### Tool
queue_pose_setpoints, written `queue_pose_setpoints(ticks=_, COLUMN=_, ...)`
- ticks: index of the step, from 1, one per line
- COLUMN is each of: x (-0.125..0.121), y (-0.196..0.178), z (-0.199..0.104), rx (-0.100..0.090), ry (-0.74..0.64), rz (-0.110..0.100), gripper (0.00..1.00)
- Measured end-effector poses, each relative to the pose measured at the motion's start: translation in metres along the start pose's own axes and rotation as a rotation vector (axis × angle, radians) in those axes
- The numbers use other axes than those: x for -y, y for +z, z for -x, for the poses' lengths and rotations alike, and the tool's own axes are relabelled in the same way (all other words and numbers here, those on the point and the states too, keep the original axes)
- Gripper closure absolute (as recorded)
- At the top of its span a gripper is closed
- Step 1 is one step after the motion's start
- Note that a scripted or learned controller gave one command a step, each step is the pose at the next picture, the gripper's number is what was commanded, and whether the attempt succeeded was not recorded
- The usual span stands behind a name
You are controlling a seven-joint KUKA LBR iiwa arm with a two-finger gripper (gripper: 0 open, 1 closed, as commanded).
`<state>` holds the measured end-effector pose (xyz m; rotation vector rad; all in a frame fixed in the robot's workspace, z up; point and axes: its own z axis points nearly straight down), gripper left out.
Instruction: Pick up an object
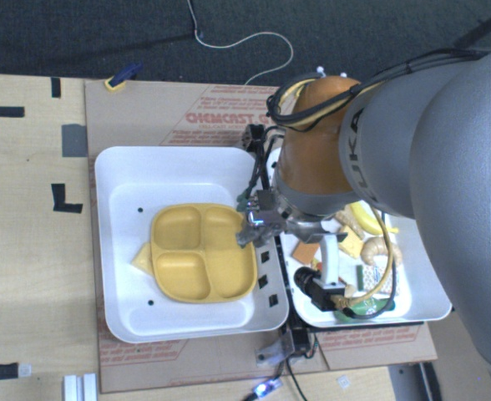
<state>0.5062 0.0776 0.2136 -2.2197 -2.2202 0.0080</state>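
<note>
My arm (429, 124), grey with an orange band, is the biggest thing here. It comes in from the right of the yellow divided plate (191, 253) and covers much of what lies on that side. The surface (28, 224) spreads out left of the plate, pale with black marks, and a brown cardboard sheet (170, 115) lies under and behind it. The left bin (120, 174) holds the plate, which rests flat toward the bin's right wall with its compartments facing up. The right bin (425, 303) sits just right of the plate, partly hidden by my wrist.

My tool (254, 220) hangs at the plate's right rim, near the upper right compartment. I cannot tell whether it is spread or pressed together, nor whether it touches the plate.

Further right of the plate, in the other bin, lies a banana (364, 218). A small orange piece (306, 251) sits nearer the plate, and a green item (364, 309) lies toward the front.
</note>
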Motion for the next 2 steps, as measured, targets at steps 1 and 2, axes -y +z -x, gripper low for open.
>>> queue_pose_setpoints(ticks=1, x=0.007, y=-0.002, z=0.001, rx=-0.001, ry=-0.001, rz=0.001, gripper=1.00)
queue_pose_setpoints(ticks=2, x=0.007, y=-0.020, z=-0.004, rx=-0.002, ry=-0.002, rz=0.004, gripper=1.00)
